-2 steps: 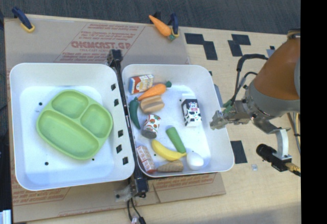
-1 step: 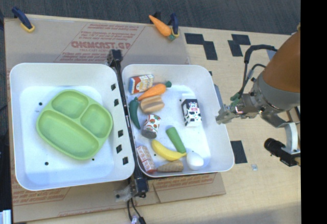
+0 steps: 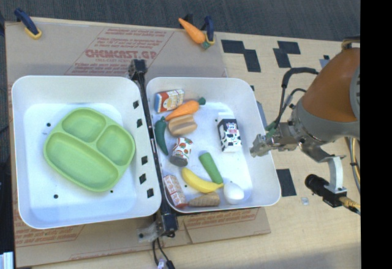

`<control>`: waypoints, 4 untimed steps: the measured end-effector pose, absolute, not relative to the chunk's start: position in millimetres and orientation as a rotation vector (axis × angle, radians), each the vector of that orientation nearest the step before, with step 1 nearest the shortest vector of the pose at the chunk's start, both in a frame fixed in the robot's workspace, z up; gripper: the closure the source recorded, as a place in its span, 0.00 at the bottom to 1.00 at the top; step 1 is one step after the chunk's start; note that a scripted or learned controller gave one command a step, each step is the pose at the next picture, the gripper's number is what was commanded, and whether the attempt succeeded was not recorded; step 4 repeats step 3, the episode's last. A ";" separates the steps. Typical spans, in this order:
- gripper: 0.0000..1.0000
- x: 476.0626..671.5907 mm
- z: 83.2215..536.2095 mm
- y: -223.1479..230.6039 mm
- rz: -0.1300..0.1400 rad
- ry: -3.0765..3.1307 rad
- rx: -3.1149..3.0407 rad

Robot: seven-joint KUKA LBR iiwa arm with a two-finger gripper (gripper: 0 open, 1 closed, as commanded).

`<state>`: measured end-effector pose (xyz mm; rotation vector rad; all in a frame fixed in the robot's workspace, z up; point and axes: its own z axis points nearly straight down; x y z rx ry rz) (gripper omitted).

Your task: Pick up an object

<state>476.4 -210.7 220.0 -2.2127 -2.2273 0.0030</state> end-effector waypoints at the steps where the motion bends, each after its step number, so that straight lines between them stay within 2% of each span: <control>1: 1.00 477.4 246.8 -211.6 -0.001 -2.228 -2.217; 2: 1.00 477.7 265.4 -211.7 -0.002 -2.230 -2.218; 3: 1.00 540.3 209.1 -210.8 0.003 -2.228 -2.213; 4: 1.00 540.3 209.1 -210.8 0.003 -2.228 -2.213</control>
